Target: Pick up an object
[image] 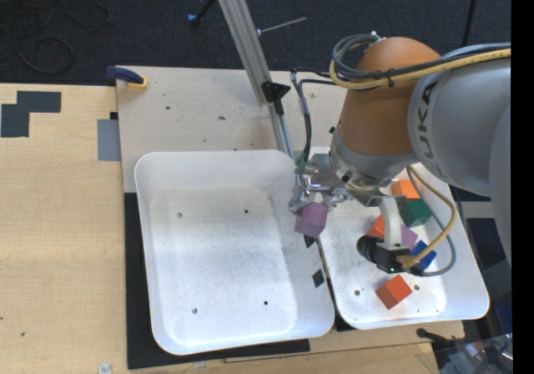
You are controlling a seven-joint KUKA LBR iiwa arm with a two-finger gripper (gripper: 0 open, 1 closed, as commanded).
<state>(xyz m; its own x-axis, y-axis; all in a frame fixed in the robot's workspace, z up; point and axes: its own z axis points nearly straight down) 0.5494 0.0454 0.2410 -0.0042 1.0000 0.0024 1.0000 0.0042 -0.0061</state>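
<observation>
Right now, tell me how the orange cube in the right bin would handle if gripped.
The orange cube looks rigid with flat faces, so it probably won't roll. It seems small and likely light. It sits apart from the other blocks, so it might slide across the smooth right bin if nudged.

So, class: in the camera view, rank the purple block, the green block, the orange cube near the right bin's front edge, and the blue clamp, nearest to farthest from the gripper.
1. Purple block: right at the gripper, over the seam between the bins.
2. Green block: in the right bin, beyond the arm.
3. Orange cube: near the right bin's front edge.
4. Blue clamp: at the board's far left corner.
</observation>
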